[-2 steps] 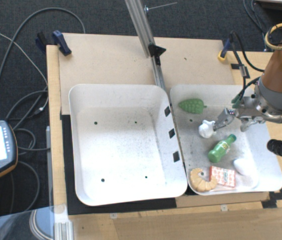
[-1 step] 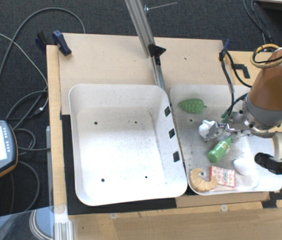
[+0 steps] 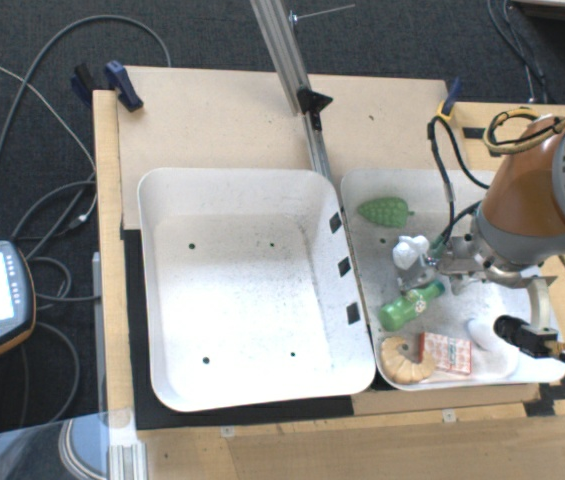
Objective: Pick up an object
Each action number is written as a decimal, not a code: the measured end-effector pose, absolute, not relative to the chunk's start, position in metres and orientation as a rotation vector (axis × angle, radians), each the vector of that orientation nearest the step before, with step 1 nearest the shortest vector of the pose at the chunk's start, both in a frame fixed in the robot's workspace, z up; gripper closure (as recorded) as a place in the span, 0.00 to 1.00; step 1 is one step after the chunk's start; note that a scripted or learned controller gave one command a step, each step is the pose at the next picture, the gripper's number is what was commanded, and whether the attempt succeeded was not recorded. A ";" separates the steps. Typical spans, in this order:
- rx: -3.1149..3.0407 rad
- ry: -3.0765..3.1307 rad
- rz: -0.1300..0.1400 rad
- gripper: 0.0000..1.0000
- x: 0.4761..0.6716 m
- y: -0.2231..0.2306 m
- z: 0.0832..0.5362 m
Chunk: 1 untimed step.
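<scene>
The gripper [image 3: 424, 268] hangs low over the right bin [image 3: 362, 193], its finger state impossible to tell, just above a green bottle [image 3: 409, 305]; a green leaf-shaped object [image 3: 384, 211], bagel [image 3: 407, 359] and red packet [image 3: 448, 353] lie nearby.

arm [image 3: 537, 183] is running off right edge; end effector [image 3: 430, 268] fingers too small to resolve; wrist is covering right bin [image 3: 362, 190] floor.
</scene>
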<state>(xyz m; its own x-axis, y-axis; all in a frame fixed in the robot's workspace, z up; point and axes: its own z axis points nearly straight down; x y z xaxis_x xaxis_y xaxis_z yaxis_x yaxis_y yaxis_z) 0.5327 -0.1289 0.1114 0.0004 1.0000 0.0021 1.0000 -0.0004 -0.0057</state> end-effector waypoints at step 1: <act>-2.220 -2.222 -0.003 1.00 0.534 -0.128 0.125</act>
<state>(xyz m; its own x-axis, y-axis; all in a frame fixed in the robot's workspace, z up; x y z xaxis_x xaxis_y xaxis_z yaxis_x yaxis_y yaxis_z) 0.5343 -0.1283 0.1247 -0.0008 1.0000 0.0017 1.0000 0.0008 0.0008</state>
